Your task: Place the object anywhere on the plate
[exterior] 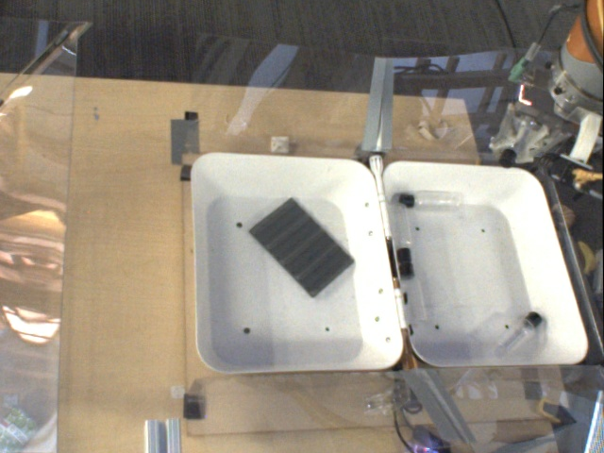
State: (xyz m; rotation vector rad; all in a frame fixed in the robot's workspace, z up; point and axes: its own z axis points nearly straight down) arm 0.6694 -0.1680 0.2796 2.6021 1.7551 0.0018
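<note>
Two white bins fill the frame's middle: the left bin [212, 253] holds a dark ridged plate [302, 246] at its centre, while the right bin [557, 253] holds two clear tubes [432, 199], upper left and lower right.

Upper right, the gripper [547, 130] hangs outside the bins; whether it grips anything, I cannot tell.

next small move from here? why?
Probably bring the gripper down and left over the right bin, above the clear tube at its top edge. The arm sits outside the bins at upper right, and the dark ridged plate in the left bin bears nothing yet.
</note>
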